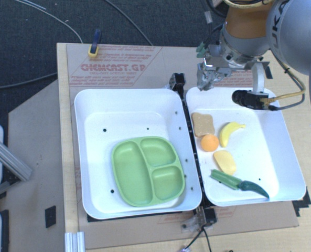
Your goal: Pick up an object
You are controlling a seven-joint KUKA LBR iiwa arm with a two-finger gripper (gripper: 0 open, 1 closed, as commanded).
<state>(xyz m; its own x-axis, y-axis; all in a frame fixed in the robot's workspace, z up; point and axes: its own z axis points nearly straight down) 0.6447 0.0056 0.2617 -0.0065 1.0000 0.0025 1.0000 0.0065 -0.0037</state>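
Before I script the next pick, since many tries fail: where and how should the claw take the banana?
Grip the banana across its thick middle, coming straight down. It lies flat and curved, with open bin floor on its right; the orange ball sits close on its left, so set the fingers across the narrow width, clear of that ball.

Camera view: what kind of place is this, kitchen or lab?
Likely a robot lab bench, not a kitchen: two white bins on a board, loose cables on dark carpet, and toy food like the banana laid out for grasping.
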